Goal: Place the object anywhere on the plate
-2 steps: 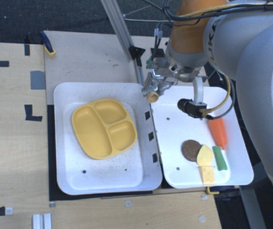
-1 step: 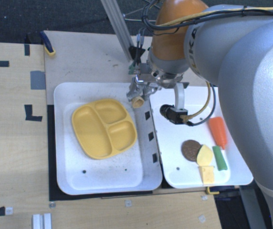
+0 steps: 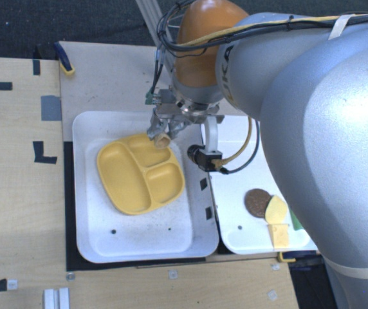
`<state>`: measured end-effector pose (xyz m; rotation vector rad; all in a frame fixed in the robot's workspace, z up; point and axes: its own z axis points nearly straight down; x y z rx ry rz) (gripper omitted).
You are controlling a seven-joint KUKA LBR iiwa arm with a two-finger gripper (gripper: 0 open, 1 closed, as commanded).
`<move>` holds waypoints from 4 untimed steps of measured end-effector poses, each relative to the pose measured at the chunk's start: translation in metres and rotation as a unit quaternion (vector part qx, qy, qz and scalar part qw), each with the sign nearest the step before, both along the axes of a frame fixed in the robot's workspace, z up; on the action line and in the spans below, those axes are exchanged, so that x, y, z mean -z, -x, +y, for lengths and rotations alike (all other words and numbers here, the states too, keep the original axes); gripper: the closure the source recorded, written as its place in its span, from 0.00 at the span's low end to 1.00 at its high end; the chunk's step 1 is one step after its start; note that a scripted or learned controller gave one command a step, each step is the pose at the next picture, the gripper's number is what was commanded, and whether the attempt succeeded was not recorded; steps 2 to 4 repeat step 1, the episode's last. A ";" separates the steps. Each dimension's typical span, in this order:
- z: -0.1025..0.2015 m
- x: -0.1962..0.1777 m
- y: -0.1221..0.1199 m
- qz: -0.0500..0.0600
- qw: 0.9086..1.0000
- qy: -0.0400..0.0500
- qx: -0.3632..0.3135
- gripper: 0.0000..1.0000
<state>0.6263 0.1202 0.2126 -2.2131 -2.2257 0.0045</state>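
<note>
Plate (image 3: 139, 176) in left bin (image 3: 94, 237), gripper (image 3: 161, 138) pinching small object (image 3: 163, 141) above it.

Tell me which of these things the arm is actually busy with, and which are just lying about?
Part of the job:
- yellow divided plate in the left bin
- small tan object at the gripper, over the plate's far rim

Just lying about:
- brown round piece in the right bin
- yellow piece beside it, touching
- clamp at the bench's far corner
</note>
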 end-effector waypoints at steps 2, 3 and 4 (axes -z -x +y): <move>-0.003 -0.001 0.000 -0.001 1.000 0.000 0.002 0.00; -0.003 -0.001 0.000 -0.001 1.000 0.000 0.002 0.00; -0.003 -0.001 0.000 -0.001 1.000 0.000 0.002 0.00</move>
